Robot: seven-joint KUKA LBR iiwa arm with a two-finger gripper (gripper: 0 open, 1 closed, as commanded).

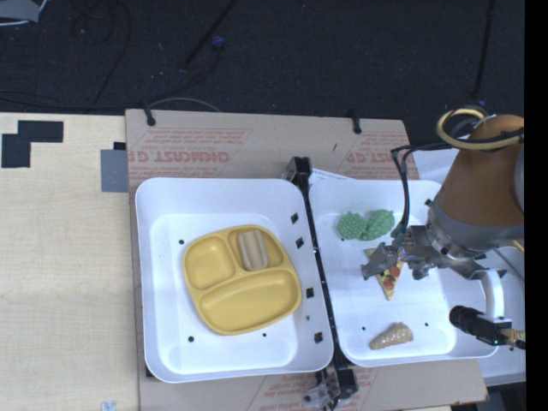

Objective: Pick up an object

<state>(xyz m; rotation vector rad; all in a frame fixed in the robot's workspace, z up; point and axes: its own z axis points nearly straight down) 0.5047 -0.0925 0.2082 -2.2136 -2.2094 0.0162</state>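
So the grey two-finger gripper (387,266) is down in the right white plastic bin (428,342), right over the small red-and-yellow pizza-slice toy (390,282), and honestly I can't tell how it's set from this angle. Best bet is to centre on the slice before lifting straight up, staying clear of the green bumpy broccoli-like toy (365,224) just behind it and the beige cone-shaped toy (391,336) nearer the front rim.

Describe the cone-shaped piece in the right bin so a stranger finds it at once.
Start at the right bin of the two white bins. Go to its near edge, below the claw. There lies the tan cone, on its side, alone; unlike the bumpy green piece at the far side, it is pale brown and tapers to a point.
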